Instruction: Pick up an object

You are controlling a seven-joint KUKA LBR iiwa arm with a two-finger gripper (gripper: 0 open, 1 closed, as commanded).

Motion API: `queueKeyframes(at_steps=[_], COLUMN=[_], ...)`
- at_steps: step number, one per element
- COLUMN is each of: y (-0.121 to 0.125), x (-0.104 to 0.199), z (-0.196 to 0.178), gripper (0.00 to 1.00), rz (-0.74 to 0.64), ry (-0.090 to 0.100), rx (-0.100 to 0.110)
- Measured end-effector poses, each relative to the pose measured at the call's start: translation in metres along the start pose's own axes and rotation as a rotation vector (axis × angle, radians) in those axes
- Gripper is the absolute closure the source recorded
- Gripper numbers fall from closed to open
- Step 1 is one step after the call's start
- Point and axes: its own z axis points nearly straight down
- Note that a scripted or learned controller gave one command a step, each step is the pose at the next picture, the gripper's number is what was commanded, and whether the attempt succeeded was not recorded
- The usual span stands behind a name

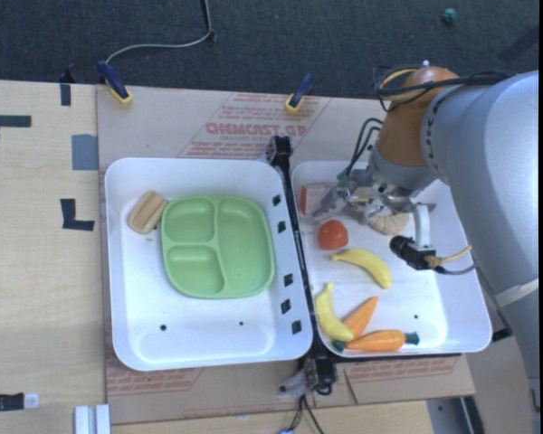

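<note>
The red tomato [333, 234] is round, so it has no long axis to speak of; a small dark stem mark faces up. It lies in the right bin [452, 328], in the half towards the far edge and nearer the wall shared with the left bin [127, 333]. The gripper [342, 194] is just beyond it on the far side, near but apart from it, low over a reddish flat item [309, 197] against the shared wall. Whether the gripper is wide, narrow or holding anything cannot be told, as the wrist and cables mask it.

Just beside the tomato, towards the near edge, a yellow banana [364, 265] lies with its long axis slanting from the shared wall towards the near right corner. A second banana [330, 313] curves along the shared wall near the near edge. Two carrots sit by it: one [360, 315] slanting, one [378, 340] lying along the near edge, its green end to the right.

In the left bin rests a green divided tray [219, 247], with a tan block [147, 212] touching its far left corner.
</note>
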Motion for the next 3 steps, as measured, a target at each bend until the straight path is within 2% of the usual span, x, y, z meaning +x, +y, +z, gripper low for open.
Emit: queueKeyframes(at_steps=[2,3], y=[-0.071,-0.070], x=[0.009,0.008], z=[-0.001,-0.010], gripper=[0.00,1.00], rz=[0.001,0.001], ry=[-0.001,-0.002], rx=[-0.004,-0.003])
